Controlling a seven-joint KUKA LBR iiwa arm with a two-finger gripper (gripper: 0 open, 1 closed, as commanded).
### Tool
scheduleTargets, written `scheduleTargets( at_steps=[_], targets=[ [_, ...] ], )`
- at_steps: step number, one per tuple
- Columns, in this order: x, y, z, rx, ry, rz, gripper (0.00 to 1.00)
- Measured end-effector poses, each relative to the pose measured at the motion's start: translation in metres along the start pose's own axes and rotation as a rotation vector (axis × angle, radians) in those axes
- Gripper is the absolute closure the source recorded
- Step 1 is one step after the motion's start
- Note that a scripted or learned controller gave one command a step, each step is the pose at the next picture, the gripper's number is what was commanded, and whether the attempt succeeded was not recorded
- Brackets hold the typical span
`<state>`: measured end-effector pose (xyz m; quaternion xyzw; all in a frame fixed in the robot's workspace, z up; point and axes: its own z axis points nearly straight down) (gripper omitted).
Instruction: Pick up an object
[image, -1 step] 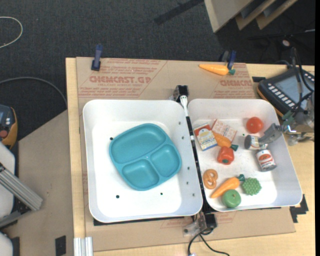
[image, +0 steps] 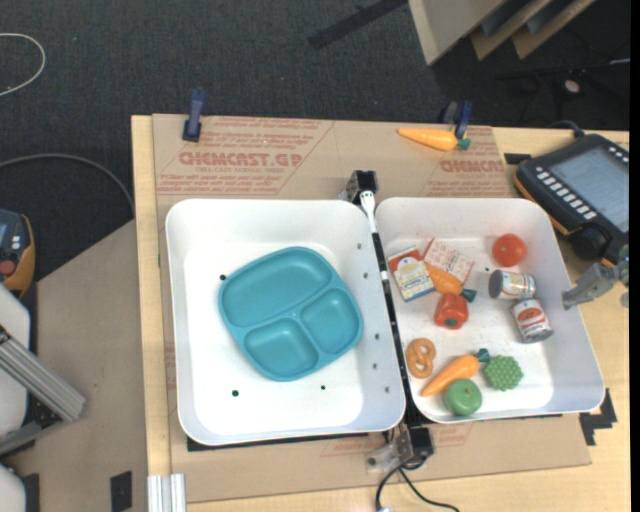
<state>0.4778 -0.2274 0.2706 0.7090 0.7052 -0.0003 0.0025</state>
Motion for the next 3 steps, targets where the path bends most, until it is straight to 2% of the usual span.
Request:
scheduleTargets(
  at_steps=[1, 3],
  targets=[
    [0.088, 0.002, -0.001, 0.005, 0.008, -0.013, 0.0],
    [0.208, 0.007, -0.077, -0.004, 0.006, -0.014, 0.0]
  ],
)
